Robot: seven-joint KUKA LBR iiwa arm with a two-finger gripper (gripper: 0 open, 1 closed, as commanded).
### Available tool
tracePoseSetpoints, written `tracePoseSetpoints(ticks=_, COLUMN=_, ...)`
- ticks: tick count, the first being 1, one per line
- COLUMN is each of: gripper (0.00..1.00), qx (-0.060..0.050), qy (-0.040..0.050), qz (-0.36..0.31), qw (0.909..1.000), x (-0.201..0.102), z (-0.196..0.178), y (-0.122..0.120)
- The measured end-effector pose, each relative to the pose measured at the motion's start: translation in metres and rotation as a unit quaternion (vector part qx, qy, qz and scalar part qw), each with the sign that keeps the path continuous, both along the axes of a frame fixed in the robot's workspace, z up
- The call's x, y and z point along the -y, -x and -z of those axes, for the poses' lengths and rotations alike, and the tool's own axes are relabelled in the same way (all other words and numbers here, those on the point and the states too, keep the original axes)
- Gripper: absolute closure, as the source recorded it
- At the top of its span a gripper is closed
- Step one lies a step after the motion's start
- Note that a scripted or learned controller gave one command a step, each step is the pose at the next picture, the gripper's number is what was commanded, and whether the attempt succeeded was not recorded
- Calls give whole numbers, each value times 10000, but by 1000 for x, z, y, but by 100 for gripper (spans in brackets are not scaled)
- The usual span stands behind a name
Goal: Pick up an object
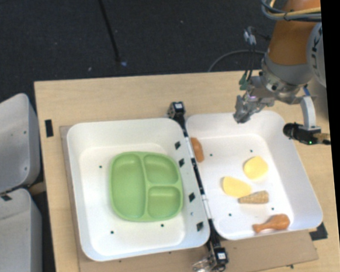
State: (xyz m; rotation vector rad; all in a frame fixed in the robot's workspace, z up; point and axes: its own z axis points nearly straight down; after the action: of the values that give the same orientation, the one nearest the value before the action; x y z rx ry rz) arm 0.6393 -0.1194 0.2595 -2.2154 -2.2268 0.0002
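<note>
Arm: you see the grey arm with its orange band [294,34] coming in at the upper right, above the far right corner of the right bin [275,133].
Gripper: the gripper [242,114] hangs over the far rim of the right bin, near its upper middle. It is small and dark here, so you cannot tell how its state is, and nothing can be seen held in it.
Right bin: this is your landmark. It sits on the wooden bench [125,86], touching the left bin [96,238] along the middle seam.
Orange sausage: an orange sausage-like piece [197,149] lies at the left wall of the right bin, just beside the seam, in the far half.
Round yellow piece: a round yellow piece [255,167] lies near the centre of the right bin, a little to the right.
Yellow wedge: a yellow wedge [236,186] lies just beside the round piece, toward the near left.
Speckled cone: a tan speckled cone [254,198] is touching or almost touching the near edge of the wedge.
Drumstick: an orange-brown drumstick shape [272,224] lies near the front wall of the right bin.
Green tray: a green divided tray [146,185] lies in the middle of the left bin, well apart from the gripper.
</note>
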Motion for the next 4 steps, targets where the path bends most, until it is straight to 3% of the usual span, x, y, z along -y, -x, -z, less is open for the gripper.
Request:
tracePoseSetpoints(ticks=1, gripper=100, qx=1, qy=-5, qz=-1, qw=10000, x=-40, z=-5, y=24)
tracePoseSetpoints(ticks=3, gripper=100, qx=-2, qy=-7, qz=-8, qw=10000, x=-147, z=-7, y=65)
tracePoseSetpoints(ticks=4, gripper=100, qx=-10, qy=-2, qz=-6, qw=10000, x=-193, z=12, y=88)
